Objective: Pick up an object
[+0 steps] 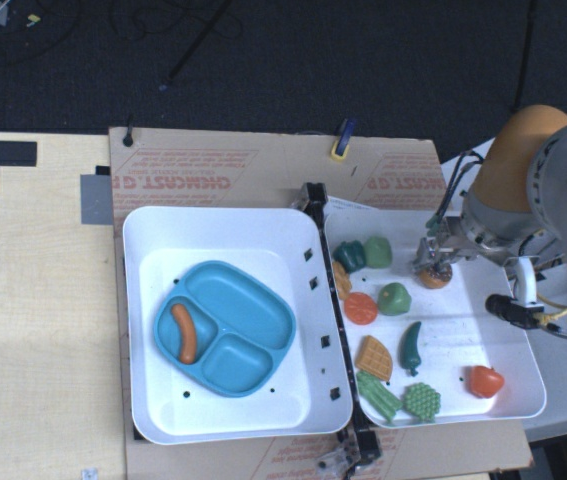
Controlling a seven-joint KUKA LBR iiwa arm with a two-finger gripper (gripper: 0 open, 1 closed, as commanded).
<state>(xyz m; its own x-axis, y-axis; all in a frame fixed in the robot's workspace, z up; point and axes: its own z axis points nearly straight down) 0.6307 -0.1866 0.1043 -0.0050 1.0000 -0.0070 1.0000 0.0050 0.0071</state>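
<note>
The two-finger gripper (433,259) hangs low in the right white bin (523,368), directly over a small round brown-orange toy (434,276); whether the jaws are clamped cannot be told. For a sound grasp, it should centre on the toy, close firmly, then lift straight, clear of the green pepper (394,297) nearby.

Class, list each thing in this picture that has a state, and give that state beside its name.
tool: down over a small brown item in the right bin
blue tray: flat in the left bin
sausage: lying in the tray's left compartment
red tomato: loose, untouched
</note>
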